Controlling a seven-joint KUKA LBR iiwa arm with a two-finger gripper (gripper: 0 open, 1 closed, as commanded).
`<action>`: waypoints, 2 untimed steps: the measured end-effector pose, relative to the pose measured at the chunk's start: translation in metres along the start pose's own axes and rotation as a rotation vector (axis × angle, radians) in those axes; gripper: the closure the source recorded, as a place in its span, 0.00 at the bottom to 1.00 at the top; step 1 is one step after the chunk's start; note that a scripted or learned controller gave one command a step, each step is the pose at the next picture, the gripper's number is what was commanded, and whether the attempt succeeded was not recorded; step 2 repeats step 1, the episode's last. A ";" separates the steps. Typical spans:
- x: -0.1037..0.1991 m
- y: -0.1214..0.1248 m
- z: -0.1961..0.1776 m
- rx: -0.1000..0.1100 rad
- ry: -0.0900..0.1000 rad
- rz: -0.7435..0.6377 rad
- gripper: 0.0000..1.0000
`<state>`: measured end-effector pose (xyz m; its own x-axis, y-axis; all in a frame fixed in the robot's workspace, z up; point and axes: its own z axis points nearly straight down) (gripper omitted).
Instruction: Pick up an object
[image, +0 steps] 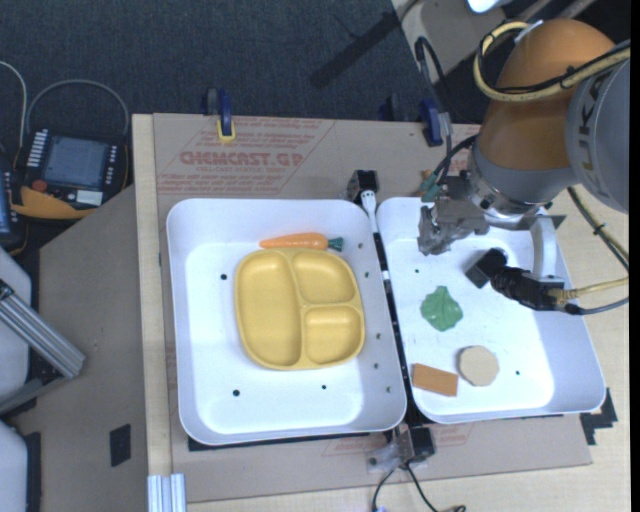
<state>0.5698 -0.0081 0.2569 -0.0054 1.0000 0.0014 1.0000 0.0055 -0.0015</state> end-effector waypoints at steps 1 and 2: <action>0.056 -0.006 0.004 0.001 0.001 -0.001 1.00; 0.056 -0.006 0.004 0.001 0.001 -0.001 1.00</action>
